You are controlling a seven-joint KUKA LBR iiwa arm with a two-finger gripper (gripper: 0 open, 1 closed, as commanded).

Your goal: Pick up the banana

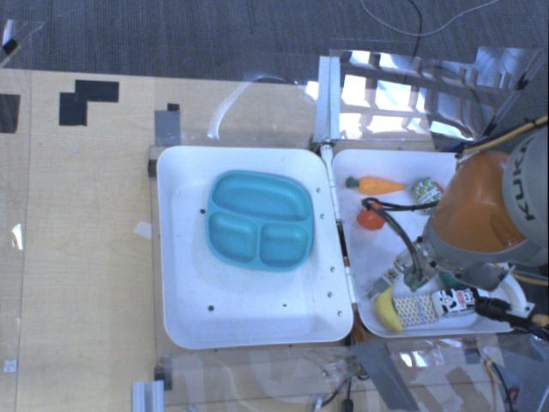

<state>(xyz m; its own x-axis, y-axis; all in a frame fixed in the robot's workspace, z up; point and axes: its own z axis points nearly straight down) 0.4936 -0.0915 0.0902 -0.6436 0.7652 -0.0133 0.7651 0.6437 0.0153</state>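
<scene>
The two-finger gripper [410, 275] hangs low in the right white bin [353, 240], just above the curved yellow banana [388, 310] lying by the bin's near wall; whether it is spread or pressed together I cannot tell. Farther back lie a small orange carrot [379, 184] and a red round fruit [370, 220], while the left white bin [184, 316] holds a blue three-compartment plate [260, 219].

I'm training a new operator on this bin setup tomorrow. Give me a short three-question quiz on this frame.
1. True or false: the banana lies in the bin with the blue plate.
2. Which lies nearer the right bin's front edge: A) carrot, B) banana?
3. Fill in: the gripper hangs over the ____ bin.

Key: 1 false; 2 B; 3 right.
</scene>
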